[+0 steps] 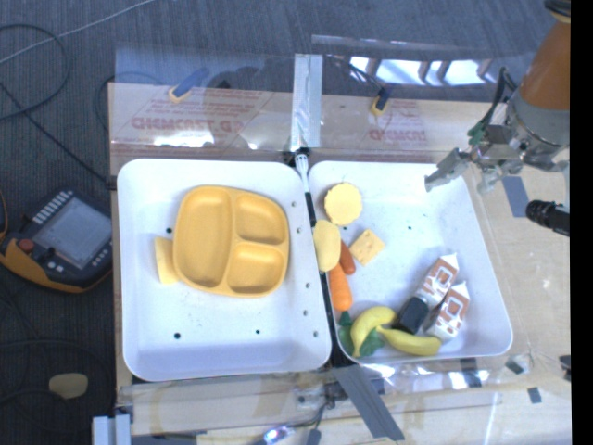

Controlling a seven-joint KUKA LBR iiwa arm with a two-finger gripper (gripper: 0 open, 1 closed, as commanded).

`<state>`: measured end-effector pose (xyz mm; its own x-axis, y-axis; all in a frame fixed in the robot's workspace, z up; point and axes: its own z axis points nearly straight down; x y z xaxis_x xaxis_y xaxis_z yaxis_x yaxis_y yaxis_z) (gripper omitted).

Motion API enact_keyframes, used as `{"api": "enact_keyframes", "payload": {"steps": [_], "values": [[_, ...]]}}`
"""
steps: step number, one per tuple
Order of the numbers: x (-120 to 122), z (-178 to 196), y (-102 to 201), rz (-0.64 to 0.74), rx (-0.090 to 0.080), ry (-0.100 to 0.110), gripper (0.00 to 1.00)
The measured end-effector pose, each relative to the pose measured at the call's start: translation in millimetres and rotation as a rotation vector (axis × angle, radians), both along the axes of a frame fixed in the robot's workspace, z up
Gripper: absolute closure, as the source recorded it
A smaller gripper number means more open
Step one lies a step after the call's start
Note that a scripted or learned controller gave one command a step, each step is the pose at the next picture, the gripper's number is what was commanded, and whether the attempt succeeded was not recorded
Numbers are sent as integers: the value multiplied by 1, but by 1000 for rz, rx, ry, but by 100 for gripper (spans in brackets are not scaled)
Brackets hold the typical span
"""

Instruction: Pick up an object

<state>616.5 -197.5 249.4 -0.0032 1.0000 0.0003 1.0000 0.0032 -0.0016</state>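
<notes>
The gripper (460,169) hung over the far right corner of the right bin (489,248), with the grey arm and its orange band (548,58) reaching in from the right. Its fingers stood spread apart, one long finger (443,172) slanting out to the left, and nothing lay between them.

In the right bin, a round yellow disc (342,202) sat near the far left corner. Just nearer lay a pale yellow pear-shaped piece (326,245) against the left wall, with a small cheese wedge (367,247) beside it. A carrot (341,289) lay along the left wall, touching the pear-shaped piece. At the near edge a banana (371,320) and a second banana (410,342) lay together with something green under them. Two small red-and-white cartons (443,297) and a dark object (411,314) crowded the near right corner, well apart from the gripper.

The left bin (139,341) carried a yellow divided plate (230,240) at its middle, and a pale yellow slab (164,260) poked out from under the plate's left edge.
</notes>
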Motion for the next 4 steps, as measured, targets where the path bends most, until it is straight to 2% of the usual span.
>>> {"api": "enact_keyframes", "payload": {"steps": [1,2,3,4], "values": [[0,-63,30,-79,-3,1,0],[37,-29,39,-23,-2,0,0],[-7,-151,26,37,-1,0,0],[-51,-159,33,276,-7,-15,0]]}}
